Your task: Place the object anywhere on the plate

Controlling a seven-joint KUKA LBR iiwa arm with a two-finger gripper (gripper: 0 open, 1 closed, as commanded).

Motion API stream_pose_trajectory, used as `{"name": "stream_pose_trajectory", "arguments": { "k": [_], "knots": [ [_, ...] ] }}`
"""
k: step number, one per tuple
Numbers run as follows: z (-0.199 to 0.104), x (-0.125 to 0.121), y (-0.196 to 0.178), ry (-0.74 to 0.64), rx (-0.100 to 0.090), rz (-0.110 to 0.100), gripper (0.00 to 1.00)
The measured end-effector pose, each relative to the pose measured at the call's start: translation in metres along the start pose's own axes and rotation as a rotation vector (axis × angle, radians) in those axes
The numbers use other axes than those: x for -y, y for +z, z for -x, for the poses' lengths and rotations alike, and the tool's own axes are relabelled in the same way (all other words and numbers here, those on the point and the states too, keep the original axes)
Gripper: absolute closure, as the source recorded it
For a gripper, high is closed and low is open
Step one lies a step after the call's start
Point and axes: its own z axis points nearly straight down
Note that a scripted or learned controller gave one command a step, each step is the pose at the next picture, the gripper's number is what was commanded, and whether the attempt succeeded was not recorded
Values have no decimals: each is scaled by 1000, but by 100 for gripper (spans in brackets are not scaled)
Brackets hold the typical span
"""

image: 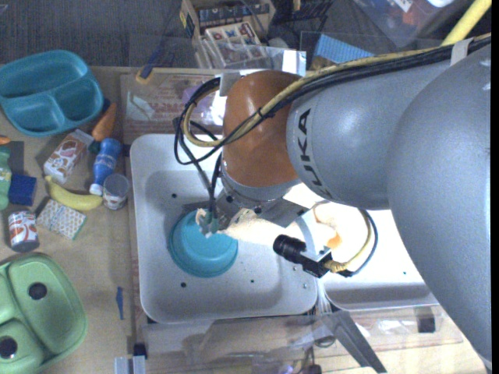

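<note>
hand (209,221): low over the plate's rim, grip can't be made out
plate (201,249): blue, in left bin (156,178), under hand

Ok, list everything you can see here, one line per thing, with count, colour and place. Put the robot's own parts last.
plate: 1, blue, in the left white bin, under the gripper
white bins: 2, side by side on the bench; the right one mostly hidden by the arm
divided tray: 1, teal, top left
banana: 1, yellow, left of the bins
bottle: 1, blue and white, beside the banana
small can: 1, grey, by the bin's left edge
green moulded tray: 1, bottom left
arm: 1, grey with orange band, reaching in from the right
gripper: 1, at the plate's upper rim
</note>
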Motion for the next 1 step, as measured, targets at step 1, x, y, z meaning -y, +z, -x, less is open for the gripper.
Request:
{"name": "stream_pose_trajectory", "arguments": {
  "k": [1],
  "knots": [
    [0,0,0,1,0,0,0]
  ]
}}
